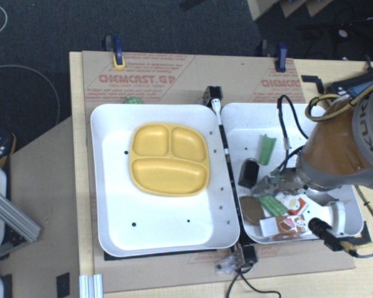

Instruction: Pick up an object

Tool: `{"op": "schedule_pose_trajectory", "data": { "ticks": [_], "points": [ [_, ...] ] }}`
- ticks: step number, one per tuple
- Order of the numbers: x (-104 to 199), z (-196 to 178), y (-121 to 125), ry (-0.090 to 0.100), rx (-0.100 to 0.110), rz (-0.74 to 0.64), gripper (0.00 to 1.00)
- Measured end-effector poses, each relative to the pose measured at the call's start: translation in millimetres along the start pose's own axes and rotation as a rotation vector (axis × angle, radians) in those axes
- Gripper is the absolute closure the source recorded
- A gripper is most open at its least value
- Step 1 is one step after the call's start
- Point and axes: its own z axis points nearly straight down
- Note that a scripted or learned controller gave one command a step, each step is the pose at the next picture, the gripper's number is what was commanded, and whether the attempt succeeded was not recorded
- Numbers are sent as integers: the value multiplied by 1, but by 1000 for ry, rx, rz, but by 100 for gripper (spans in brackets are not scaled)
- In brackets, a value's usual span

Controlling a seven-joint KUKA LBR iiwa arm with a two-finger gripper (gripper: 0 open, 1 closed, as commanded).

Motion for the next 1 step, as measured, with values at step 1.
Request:
{"op": "schedule_pose_trajectory", "data": {
  "ticks": [1],
  "points": [
    [-3, -11, 2, -4, -6, 4, 100]
  ]
}}
